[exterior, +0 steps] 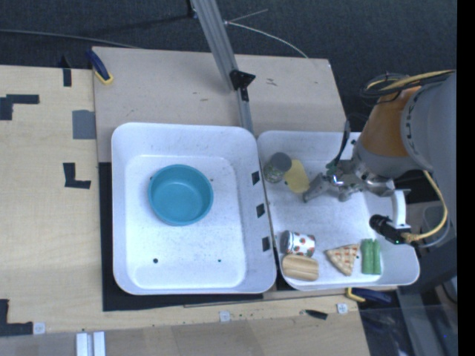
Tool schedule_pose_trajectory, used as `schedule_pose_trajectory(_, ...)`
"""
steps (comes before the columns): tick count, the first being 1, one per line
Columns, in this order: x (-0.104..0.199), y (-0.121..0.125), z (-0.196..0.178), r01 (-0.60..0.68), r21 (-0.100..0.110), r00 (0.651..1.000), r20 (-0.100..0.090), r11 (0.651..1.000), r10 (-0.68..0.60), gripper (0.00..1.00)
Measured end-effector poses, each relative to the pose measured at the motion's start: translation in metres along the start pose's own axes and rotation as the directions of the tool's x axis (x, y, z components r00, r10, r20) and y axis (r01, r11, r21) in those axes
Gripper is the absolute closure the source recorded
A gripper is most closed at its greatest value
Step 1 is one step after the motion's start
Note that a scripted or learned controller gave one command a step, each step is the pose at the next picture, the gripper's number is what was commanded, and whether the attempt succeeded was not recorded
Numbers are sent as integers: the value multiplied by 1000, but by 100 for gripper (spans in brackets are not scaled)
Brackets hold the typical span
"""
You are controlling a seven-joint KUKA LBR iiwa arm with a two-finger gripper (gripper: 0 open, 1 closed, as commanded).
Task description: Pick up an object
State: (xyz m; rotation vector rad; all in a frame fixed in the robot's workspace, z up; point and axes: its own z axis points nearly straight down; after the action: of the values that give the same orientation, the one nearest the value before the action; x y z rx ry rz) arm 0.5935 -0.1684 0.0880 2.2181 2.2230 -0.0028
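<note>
A: Scanning from the left: left bin (pixel 133 273) has a blue bowl (pixel 181 193) in its middle, untouched, well apart from the arm.

B: And the right bin (pixel 401 277)?

A: Upper left corner: a grey cup (pixel 278 166) touching a yellow piece (pixel 297 176). Along the near edge: a spotted cup (pixel 297 242) on its side, a bread roll (pixel 299 268) just below it, a pizza slice (pixel 344 259), then a green block (pixel 370 256).

B: Gripper?

A: Gripper (pixel 310 193) sits low in that bin, tips just beside the yellow piece. Whether the tips are apart or together, cannot tell at this slant. Nothing visibly between them.

B: So progress?

A: My read: nothing lifted yet. Every item rests on a bin floor. Likely target is the yellow piece or grey cup; grasp and lift both remain to be done.
</note>
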Motion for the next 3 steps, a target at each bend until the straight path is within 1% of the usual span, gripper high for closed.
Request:
schedule_pose_trajectory(1,0,1,-13,1,0,1000,1,1000,-1,100)
schedule_pose_trajectory(2,-2,4,-56,-1,-3,1000,-1,1000,1,100)
schedule_pose_trajectory(3,1,12,-116,0,-6,1000,0,1000,0,100)
